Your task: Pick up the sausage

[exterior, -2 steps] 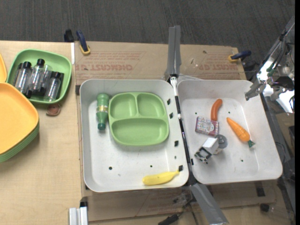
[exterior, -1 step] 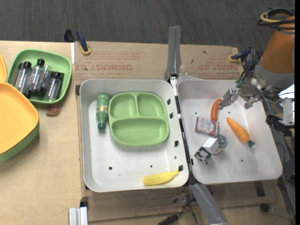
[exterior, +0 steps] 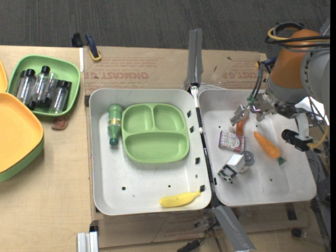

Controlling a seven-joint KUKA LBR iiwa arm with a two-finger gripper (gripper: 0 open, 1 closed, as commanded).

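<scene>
The sausage [exterior: 240, 127] is the small red-orange thing in the right bin [exterior: 294, 193]. It sits just above the pink packet [exterior: 230, 140], and the carrot [exterior: 266, 145] lies to its right. Your gripper [exterior: 247, 112] is right on top of it. You cannot tell if it has it yet. The sausage looks light, smooth and a bit slippery, so grab it around the middle.
</scene>
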